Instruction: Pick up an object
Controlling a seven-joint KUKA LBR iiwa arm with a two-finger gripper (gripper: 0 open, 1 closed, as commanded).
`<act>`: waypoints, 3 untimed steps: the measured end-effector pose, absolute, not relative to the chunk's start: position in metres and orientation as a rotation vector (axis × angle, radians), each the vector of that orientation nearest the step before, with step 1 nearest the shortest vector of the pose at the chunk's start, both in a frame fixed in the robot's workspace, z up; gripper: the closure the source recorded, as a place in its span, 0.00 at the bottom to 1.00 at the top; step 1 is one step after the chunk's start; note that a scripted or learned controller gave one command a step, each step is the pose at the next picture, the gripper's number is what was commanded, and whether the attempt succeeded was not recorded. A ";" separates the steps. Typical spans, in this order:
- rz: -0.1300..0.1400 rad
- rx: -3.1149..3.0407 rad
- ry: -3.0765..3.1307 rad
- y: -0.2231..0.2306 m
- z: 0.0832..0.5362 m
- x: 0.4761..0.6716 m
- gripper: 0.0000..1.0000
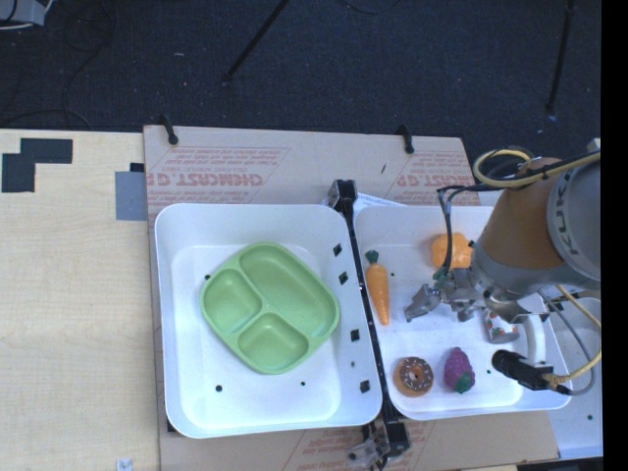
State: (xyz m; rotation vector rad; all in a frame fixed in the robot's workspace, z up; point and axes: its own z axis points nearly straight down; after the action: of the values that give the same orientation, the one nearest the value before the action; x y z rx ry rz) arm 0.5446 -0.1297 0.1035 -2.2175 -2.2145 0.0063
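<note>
Our gripper over the right bin

We see its fingers spread, holding nothing; the carrot lies just beside it, toward the bin's left wall.

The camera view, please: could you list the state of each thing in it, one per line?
Green plate: flat in the left bin, compartments bare.
Carrot: lying in the right bin, by the divider.
Donut: lying flat.
Purple grapes: beside the donut.
Orange fruit: partly behind the arm.
Gripper: above the right bin, holding nothing.
</note>
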 end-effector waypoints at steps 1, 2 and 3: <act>0.004 -2.226 -2.210 -0.132 0.117 0.545 1.00; -0.003 -2.223 -2.224 -0.134 0.176 0.554 1.00; -0.004 -2.223 -2.225 -0.137 0.240 0.556 1.00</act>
State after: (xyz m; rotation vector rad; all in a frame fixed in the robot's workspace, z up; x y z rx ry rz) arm 0.5561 -0.1367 0.2399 -2.2231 -2.2253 -0.0038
